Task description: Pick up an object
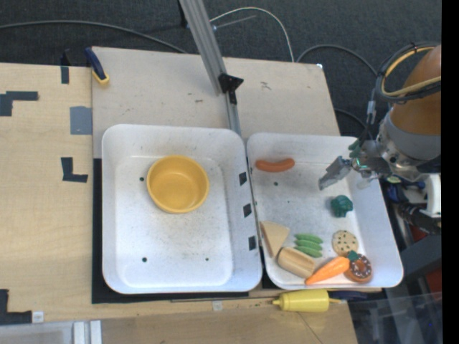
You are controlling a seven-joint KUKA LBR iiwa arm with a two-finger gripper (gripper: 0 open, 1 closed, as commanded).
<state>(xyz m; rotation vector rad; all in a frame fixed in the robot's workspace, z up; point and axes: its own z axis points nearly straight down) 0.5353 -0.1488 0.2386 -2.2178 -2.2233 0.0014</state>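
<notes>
Over the right bin [373, 192]: end effector [335, 175] poised, holding nothing; finger spread cannot be judged.
Nearest candidate, a green toy [341, 206], lies just below it at right of frame. Risk: descent offset leftward would close on bare bin floor.

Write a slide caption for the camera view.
Gripper hovers over right bin of toy food; yellow bowl sits in left bin.
</notes>
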